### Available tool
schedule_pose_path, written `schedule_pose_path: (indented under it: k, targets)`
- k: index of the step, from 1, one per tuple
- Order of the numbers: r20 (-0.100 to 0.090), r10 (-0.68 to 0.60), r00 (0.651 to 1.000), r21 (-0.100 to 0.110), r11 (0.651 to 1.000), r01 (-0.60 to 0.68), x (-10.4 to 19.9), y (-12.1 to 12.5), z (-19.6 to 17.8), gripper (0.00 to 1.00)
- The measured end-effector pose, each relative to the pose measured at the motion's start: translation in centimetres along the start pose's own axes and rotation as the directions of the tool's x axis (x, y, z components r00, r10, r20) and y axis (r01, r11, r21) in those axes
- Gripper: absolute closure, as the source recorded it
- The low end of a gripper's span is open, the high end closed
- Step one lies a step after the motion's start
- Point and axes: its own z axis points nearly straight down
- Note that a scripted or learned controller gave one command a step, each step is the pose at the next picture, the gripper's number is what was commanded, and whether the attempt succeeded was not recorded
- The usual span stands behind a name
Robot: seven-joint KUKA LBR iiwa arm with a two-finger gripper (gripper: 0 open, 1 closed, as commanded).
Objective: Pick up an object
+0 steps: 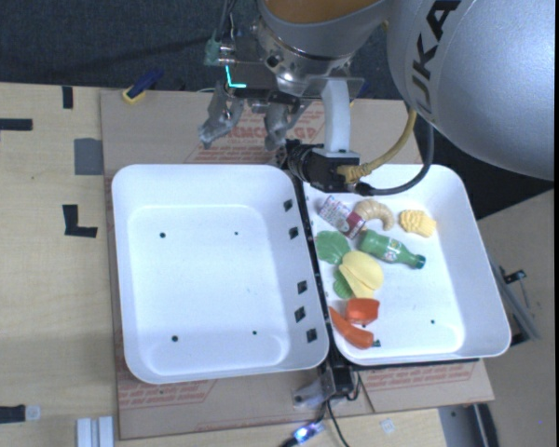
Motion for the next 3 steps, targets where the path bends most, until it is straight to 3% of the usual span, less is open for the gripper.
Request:
schedule_pose_path:
  k: [1, 2, 3]
  targets:
    - [0.002, -0.001, 1.000, 0.000, 1.000, 0.001, 0.0, 0.0, -1.0, 1.00]
    - [0.003, 0.001, 1.000, 0.012, 1.000, -0.001, 3.3, 3.6, 22.7, 1.00]
    - [-0.006, -0.002, 1.000, -0.004, 1.000, 0.002, 3.4, -3.3, 10.7, 1.00]
